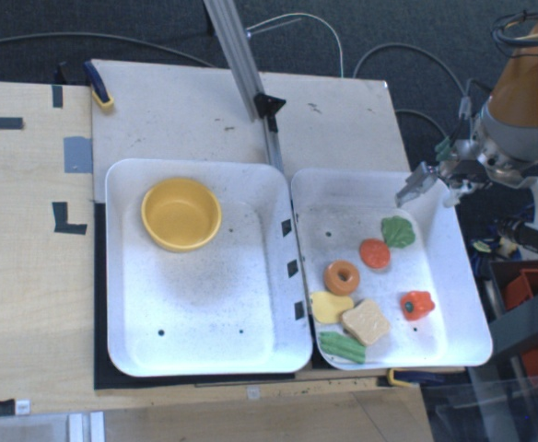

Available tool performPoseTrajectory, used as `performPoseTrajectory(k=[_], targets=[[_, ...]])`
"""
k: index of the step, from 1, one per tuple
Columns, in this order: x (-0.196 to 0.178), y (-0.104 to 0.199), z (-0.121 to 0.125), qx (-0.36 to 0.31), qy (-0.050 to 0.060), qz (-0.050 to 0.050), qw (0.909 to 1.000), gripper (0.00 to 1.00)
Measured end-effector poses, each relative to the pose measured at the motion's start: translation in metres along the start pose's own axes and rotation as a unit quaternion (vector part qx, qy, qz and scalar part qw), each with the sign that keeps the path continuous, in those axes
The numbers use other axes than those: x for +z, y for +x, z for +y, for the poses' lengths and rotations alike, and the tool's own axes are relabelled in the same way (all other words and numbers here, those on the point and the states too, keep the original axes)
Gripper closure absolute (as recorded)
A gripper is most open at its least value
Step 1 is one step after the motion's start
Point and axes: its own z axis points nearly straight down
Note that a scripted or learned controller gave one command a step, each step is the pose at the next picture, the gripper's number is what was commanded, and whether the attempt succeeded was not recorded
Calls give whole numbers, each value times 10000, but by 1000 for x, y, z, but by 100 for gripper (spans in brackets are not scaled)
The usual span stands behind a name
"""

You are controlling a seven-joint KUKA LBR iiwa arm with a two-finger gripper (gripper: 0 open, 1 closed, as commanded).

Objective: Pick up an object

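Hovering over the right bin point(453, 247) at its upper right corner, the claw point(432, 184) has fingers spread, nothing between them — the green leafy piece point(399, 231) lies nearest, just below and left, the red tomato point(375, 253) further down-left.

The arm point(518, 90) is a thick rounded column with an orange band above a grey wrist ring. Black cables loop over its top. Below the ring sits a pale metallic wrist block with small dark fittings and a green spot. The gripper point(432, 188) has 2 slim grey fingers.
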Motion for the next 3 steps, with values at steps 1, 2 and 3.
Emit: performPoseTrajectory(k=[1, 2, 3], targets=[[0, 0, 0, -1, 0, -1, 10000, 0], [65, 3, 0, 2, 35, 6, 10000, 0], [126, 3, -10, 4, 37, 7, 10000, 0]])
